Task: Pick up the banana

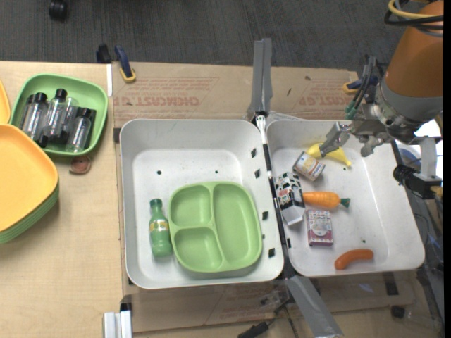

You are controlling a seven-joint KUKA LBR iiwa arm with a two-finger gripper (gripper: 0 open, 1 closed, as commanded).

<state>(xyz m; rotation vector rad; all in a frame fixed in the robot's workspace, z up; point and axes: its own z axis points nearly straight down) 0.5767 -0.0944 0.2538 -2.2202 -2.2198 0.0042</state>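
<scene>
In the right bin [394, 259] | gripper [339, 138] touching banana [331, 151] from above | finger spread: cannot tell

Two shallow white bins sat side by side on the worktop [84, 273]. The left bin [141, 146] held a green divided plate [214, 225] with three compartments, and just left of it a small green bottle [159, 227] lay lengthwise. The right bin [394, 238] carried several small things — a carrot [324, 200] near the middle, a pink box [319, 227] just below it, and an orange sausage [353, 258] well toward the near rim. A small tan carton [309, 165] stood tilted above the carrot. Off to the left, a green tray [60, 115] held dark-capped vials [55, 117], beside stacked orange plates [25, 182].
</scene>
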